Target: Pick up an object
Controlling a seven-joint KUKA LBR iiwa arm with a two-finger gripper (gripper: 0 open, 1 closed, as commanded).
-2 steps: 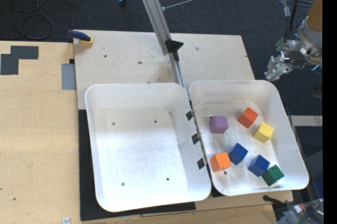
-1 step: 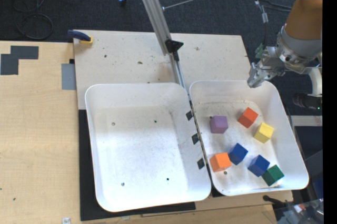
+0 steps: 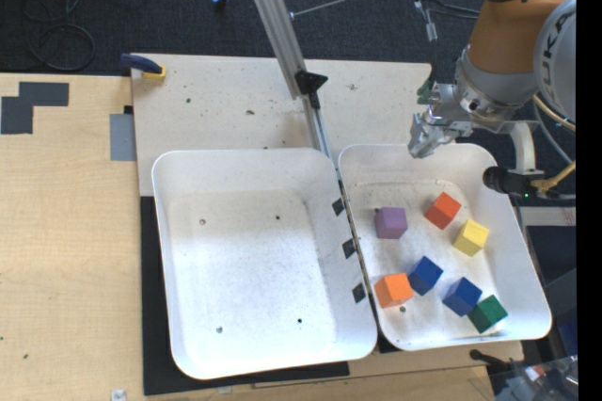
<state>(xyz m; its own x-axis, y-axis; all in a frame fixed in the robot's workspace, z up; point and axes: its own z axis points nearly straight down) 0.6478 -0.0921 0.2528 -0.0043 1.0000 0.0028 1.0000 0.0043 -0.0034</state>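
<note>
Several small cubes lie in the right bin (image 3: 527, 296): a purple one (image 3: 390, 222), an orange-red one (image 3: 442, 210), a yellow one (image 3: 471, 237), two blue ones (image 3: 425, 275) (image 3: 462, 295), an orange one (image 3: 394, 289) and a green one (image 3: 488, 312). My gripper (image 3: 425, 143) hangs over the far edge of the right bin, above and behind the purple cube, with no cube between its fingers. It stands well apart from all the cubes.
The left bin (image 3: 188, 201) sits beside the right one, with black clips (image 3: 346, 247) along the shared rim. A slanted aluminium bar (image 3: 277, 18) rises behind the bins. A blue-and-yellow clamp (image 3: 143, 66) lies at the board's far left corner.
</note>
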